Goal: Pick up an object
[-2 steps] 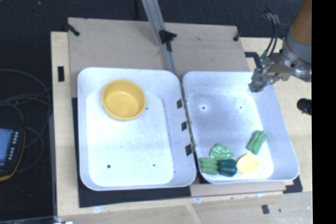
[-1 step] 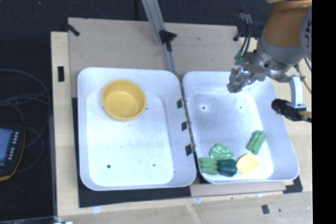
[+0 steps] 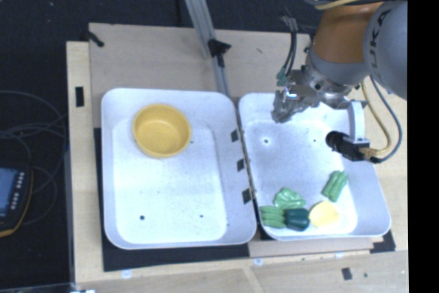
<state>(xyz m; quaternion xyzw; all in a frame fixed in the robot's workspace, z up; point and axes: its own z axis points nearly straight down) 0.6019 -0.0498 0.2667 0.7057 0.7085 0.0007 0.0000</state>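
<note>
Dark flooring surrounds the surface (image 3: 158, 51), which carries two white bins. Left bin (image 3: 171, 216): one yellow bowl (image 3: 162, 130) near its far left corner. Right bin (image 3: 363, 216): small items clustered at its near edge, namely a yellow piece (image 3: 324, 215), a green cylinder (image 3: 335, 185), a leafy green piece (image 3: 288, 199) and a dark teal block (image 3: 297, 219). Pincer (image 3: 282, 110) hangs over the right bin's far left corner, well apart from the cluster; whether it is apart or together cannot be told. Items appear light, probably smooth plastic. Recommended hold: across the cylinder's narrow sides.
</note>
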